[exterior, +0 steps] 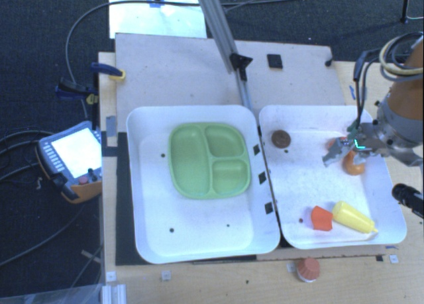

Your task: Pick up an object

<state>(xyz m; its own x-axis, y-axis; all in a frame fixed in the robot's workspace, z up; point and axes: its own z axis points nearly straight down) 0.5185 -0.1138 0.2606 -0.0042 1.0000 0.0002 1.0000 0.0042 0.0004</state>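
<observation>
Gripper: the two-finger gripper (342, 150) sits low over the far right part of the right-hand shallow white bin (295, 226); whether it is parted or closed cannot be told.

Nearest object: a small round orange object (354, 165) lies just beside the gripper, on its near right side, partly covered by the gripper body. Contact cannot be judged.

Second orange piece: a small orange-red bit (331, 142) shows just left of the gripper, close against it.

Brown object: a round dark brown disc (281, 138) lies well to the left of the gripper, in the same bin.

Yellow object: a yellow cone-shaped plastic piece (354, 218) lies nearer the camera than the gripper, well apart from it.

Red object: a small red-orange wedge (321, 218) lies touching or just beside the yellow piece's left end.

Left bin: the left-hand shallow white bin (149, 223), far left of the gripper, holds a pale green divided plastic plate (209, 159).

Worktop: the tan worktop (172, 71) carries both bins.
</observation>
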